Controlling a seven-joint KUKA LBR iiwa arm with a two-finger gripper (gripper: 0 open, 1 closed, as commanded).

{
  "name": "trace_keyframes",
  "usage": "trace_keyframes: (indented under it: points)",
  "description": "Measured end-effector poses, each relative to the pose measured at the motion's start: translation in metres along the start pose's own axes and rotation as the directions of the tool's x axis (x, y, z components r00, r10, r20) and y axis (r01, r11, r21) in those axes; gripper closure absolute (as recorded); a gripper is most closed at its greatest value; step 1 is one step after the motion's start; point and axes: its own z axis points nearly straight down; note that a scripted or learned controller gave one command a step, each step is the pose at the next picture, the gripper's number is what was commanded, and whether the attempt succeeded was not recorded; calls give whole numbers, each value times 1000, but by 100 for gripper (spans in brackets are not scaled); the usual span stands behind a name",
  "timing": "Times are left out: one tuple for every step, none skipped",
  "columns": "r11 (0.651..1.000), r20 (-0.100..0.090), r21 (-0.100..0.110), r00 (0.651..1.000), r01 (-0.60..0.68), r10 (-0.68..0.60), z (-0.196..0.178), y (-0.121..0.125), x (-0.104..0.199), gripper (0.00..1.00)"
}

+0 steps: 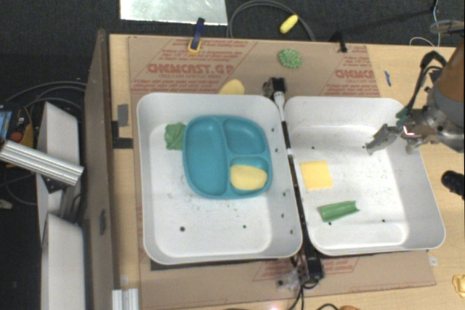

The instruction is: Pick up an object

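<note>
- We see the two-finger gripper (378,140) at the end of the grey arm, over the upper right part of the right-hand shallow white bin (418,192), reaching in from the right edge.
- Its metal fingers (376,139) point left and slightly downward; we cannot tell whether they are apart or together, and nothing shows between them.
- A flat yellow square slice (317,175) lies on the floor of that bin near its left wall, sides roughly parallel to the bin walls.
- A slim green pod-shaped piece (338,210) lies just below the slice, apart from it; its long axis runs almost left to right, the right end tilted a little upward.
- Both things sit well apart from the gripper.
- In the left white bin (160,229) a teal divided plastic plate (211,156) carries a rounded yellow lump (248,176) in its lower right compartment, and a small green leafy piece (175,135) touches the plate's upper left rim.
</note>
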Motion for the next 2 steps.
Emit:
trace_keyframes:
  points:
    - [1000,-4,7,1000,-2,2,78,-38,28,0]
    - [1000,-3,3,1000,2,-2,131,-66,71,0]
